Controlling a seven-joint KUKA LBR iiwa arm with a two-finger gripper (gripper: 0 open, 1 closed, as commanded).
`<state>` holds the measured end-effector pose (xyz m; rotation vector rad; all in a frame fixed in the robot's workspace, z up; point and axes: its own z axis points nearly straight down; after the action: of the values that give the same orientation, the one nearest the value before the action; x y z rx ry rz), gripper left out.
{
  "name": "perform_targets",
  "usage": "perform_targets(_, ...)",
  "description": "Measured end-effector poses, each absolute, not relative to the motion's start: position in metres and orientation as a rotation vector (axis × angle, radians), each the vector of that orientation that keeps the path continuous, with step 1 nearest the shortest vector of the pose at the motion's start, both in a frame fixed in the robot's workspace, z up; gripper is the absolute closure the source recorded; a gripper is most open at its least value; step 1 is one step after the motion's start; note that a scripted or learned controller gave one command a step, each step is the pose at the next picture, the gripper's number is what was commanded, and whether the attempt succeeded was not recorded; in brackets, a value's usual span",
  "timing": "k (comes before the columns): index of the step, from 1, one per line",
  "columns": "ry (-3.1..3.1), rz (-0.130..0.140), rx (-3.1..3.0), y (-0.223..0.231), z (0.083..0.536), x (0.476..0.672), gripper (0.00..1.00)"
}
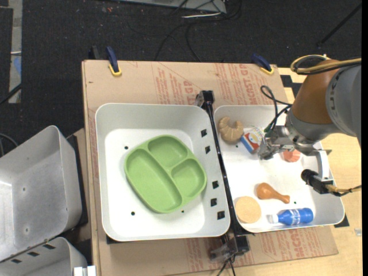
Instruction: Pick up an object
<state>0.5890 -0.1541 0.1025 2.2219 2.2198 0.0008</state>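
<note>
The right bin (322, 214) holds a tan croissant (230, 129), a small white, red and blue carton (250, 140), a pinkish-red object (291, 155), an orange drumstick-shaped toy (271, 192), a round tan cookie (248, 209) and a blue bottle (294, 216) lying on its side. My gripper (268, 148) is low in the bin's upper part, just right of the carton and left of the pinkish-red object. The wrist hides most of the fingers.
The left bin (115, 119) holds a green divided plate (165, 172). A black divider with clips (217, 171) runs between the bins. The grey arm with its orange band (313, 96) enters from the right. A grey container (34, 194) stands off the bench at left.
</note>
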Motion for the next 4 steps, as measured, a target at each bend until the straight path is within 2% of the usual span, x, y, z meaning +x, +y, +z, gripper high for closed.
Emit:
perform_targets(1,2.222,0.003,2.218,-0.151,0.145,0.587,1.00)
perform_targets(2,2.221,0.005,2.214,-0.150,0.209,0.590,1.00)
perform_targets(3,2.221,0.003,2.216,-0.152,0.256,0.583,1.00)
perform_targets(4,2.231,0.000,2.215,-0.101,0.242,0.571,1.00)
